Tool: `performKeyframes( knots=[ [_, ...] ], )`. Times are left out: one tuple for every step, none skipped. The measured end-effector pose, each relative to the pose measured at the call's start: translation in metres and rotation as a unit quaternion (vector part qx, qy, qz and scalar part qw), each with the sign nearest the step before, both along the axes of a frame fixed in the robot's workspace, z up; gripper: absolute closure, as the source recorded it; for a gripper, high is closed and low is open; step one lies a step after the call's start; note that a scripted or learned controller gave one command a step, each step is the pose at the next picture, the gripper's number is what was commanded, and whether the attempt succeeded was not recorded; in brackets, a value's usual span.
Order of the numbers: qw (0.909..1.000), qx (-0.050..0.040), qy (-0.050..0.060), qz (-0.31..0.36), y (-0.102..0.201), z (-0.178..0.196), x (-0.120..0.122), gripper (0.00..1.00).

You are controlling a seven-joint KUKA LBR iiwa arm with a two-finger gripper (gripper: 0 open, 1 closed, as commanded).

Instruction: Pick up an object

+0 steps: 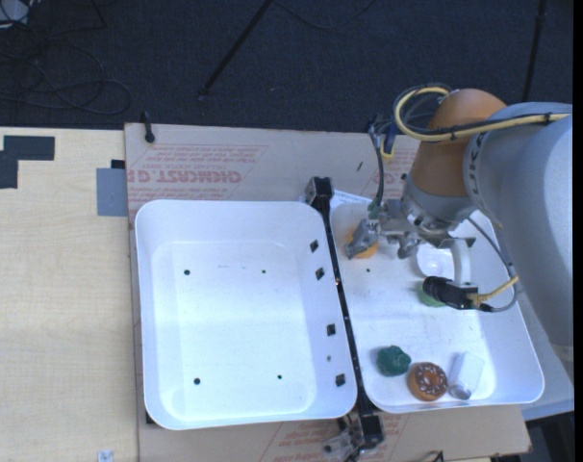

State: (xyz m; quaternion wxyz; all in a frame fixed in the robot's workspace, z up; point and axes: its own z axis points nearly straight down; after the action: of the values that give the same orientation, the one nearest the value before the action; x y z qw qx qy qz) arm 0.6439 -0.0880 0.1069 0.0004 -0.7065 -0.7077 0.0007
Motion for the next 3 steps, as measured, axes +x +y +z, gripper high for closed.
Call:
performKeyframes(
  knots=[
    [1.0000, 0.0013, -0.002, 0.002, 0.071, 0.086, -0.014, 0.00],
    [1.0000, 0.0010, 0.003, 0.001, 0.134, 0.080, -0.061, 0.00],
    [1.0000, 0.0008, -0.007, 0.000, 0.144, 0.216, -0.035, 0.00]
  ],
)
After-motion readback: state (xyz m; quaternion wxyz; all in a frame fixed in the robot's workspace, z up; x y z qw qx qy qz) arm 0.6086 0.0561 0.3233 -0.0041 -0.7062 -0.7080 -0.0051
